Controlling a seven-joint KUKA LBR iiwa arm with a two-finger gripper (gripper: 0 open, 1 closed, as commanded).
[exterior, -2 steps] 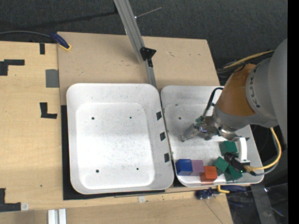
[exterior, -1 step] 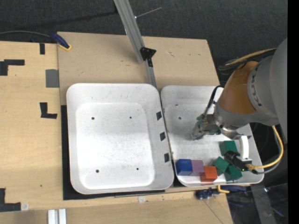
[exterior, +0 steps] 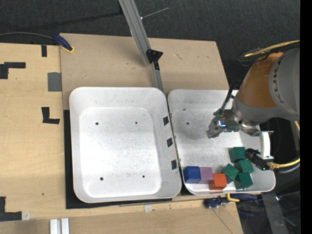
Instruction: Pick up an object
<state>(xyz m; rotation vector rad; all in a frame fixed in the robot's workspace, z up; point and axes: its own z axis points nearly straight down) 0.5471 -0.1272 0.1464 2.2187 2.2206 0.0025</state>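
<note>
The table (exterior: 122, 57) is a pale wooden board resting on a larger light bench top that carries black tape marks (exterior: 46, 115) and a grey patch (exterior: 54, 81) far to the gripper's left. Beyond the board lies dark carpet-like flooring. A slanted metal rail (exterior: 139, 28) with a black clamp (exterior: 154, 56) crosses the board up and to the left of the gripper, and a blue-and-yellow object (exterior: 64, 42) lies at the board's far corner. No readable writing or brand shows anywhere.

Two shallow white bins sit side by side on a black mat. The left bin (exterior: 78, 130) lies well to the gripper's left. The gripper (exterior: 218, 126) hovers over the right bin (exterior: 192, 101), around its middle, under the grey arm with its orange band (exterior: 256, 84). Whether its fingers are spread or closed I cannot tell, and no object is visible between them.

The objects to pick are clustered along the near edge of the right bin, below the gripper: a blue cube (exterior: 192, 173) down and to its left, a lilac block (exterior: 206, 173) touching that cube, an orange cube (exterior: 218, 181) just beside the lilac one, and several green blocks (exterior: 239, 166) down and to the gripper's right.
</note>
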